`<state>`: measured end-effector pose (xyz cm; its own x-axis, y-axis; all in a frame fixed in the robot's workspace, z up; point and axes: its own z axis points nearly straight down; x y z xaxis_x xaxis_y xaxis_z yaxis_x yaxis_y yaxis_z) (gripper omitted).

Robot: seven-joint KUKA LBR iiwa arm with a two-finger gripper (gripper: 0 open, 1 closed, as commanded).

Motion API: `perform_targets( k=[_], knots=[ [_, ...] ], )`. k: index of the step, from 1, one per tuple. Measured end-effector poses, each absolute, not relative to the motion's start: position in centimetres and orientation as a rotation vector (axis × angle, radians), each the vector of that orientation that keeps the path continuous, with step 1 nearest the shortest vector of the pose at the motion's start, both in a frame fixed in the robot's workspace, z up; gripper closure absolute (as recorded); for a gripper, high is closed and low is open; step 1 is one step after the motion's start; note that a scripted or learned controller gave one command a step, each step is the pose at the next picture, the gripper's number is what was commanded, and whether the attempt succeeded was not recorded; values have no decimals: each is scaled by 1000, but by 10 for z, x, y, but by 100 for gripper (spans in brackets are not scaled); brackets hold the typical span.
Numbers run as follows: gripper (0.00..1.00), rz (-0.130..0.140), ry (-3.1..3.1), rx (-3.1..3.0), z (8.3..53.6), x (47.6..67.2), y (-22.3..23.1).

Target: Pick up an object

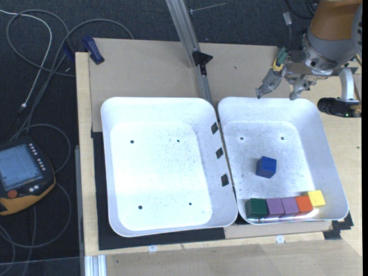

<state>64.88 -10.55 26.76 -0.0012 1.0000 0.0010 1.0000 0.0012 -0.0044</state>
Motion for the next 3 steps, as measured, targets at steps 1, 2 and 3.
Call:
perform_targets(
  k=[1, 2, 3],
  knots=[
    [0, 10, -2213, -2215, 125, 594, -106],
    [0, 8, -2211, -2222, 98, 544, -140],
    [100, -4, -2222, -2223, 110, 548, -137]
  ],
)
